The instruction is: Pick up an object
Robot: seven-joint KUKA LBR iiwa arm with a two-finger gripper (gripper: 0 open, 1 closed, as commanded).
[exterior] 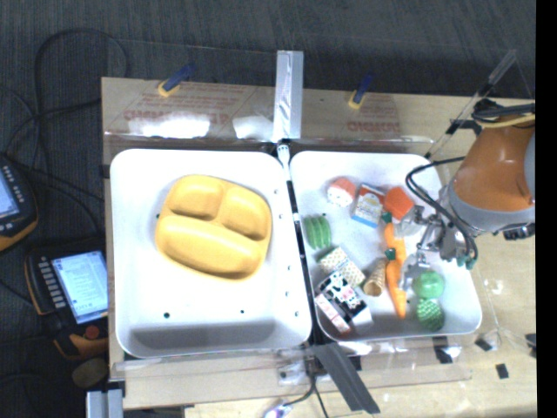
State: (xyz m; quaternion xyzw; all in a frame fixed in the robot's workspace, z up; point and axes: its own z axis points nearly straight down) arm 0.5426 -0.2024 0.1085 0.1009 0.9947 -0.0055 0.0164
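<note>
While end effector (pixel 424 252) hovers, carrot (pixel 395 284) just left.

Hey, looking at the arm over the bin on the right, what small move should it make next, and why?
Probably a short, straight descent. The gripper hangs above the right bin, close over the carrot and the green ball, and nothing visible sits in its grasp. Going straight down should reach one of them; drifting sideways would likely just nudge the crowded toys nearby.

Arm reaching from right (orange-banded), gripper (pixel 424 249) lowered.
</note>
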